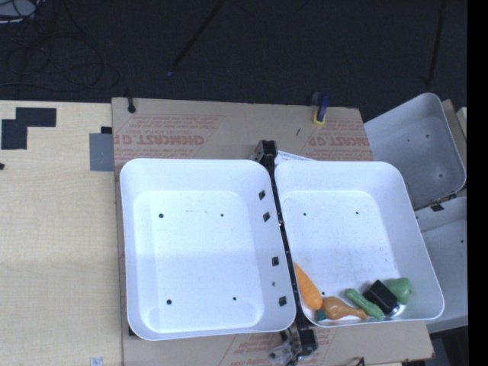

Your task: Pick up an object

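Orange piece point(306, 284), green piece point(398, 287), black block point(380, 296) in right bin point(343, 168), near corner; my pincer's opening beyond telling.

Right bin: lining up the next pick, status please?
Orange piece, green pieces and black block clustered in right bin's near corner. All touching, crowded against the wall.

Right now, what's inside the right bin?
In the right bin, near corner: an orange carrot-like piece, green pieces and a black block on top. Whatever lies beneath them is covered.
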Tool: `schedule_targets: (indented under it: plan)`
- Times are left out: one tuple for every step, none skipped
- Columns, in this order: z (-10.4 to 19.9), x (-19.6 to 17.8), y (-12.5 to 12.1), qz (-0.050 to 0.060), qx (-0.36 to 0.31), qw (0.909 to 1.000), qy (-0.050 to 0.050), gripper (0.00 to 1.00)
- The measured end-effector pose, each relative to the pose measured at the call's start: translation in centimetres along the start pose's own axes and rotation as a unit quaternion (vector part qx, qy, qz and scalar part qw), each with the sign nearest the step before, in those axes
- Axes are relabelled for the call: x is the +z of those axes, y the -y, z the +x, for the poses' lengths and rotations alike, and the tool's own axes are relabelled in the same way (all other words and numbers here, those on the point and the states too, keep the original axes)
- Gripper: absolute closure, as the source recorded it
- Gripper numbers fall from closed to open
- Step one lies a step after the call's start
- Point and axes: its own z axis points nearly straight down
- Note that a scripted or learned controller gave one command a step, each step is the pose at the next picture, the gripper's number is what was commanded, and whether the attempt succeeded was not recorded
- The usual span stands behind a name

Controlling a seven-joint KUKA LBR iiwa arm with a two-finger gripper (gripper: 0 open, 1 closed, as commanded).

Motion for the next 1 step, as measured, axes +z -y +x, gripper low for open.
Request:
schedule_targets:
  plan:
    - [0.18, 0.06, -2.60, -0.001, -0.003, 1.0000, 0.001, 1.00]
